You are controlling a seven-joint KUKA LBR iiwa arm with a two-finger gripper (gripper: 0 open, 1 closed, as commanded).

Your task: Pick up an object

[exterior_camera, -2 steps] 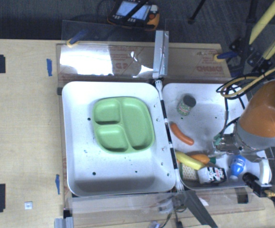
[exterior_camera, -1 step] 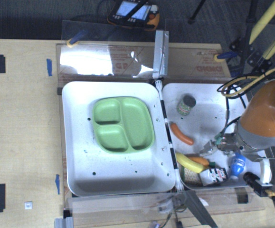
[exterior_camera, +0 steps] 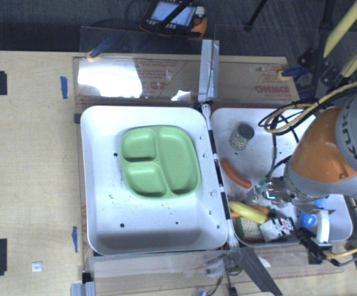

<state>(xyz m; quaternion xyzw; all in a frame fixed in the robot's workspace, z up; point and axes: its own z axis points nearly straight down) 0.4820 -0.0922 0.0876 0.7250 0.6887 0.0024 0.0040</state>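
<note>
My gripper (exterior_camera: 268, 190) hangs low in the right bin (exterior_camera: 252, 117), under the orange band of the arm, and the wrist hides much of that bin's right half. Just left of it lies an orange sausage-shaped thing (exterior_camera: 235, 173). A yellow banana-like thing (exterior_camera: 248, 211) lies just below the gripper, near the bin's front. In front of that sit a green textured pad (exterior_camera: 247, 228) and a small white box (exterior_camera: 277, 227). A small grey-green can (exterior_camera: 242, 136) lies toward the back of the bin. Nothing can be seen between the fingers.
The left bin (exterior_camera: 98, 184) holds a green divided plate (exterior_camera: 160, 161). A blue and white object (exterior_camera: 314, 222) lies at the right bin's front right, under the arm. A metal divider (exterior_camera: 208, 73) stands behind the two bins.
</note>
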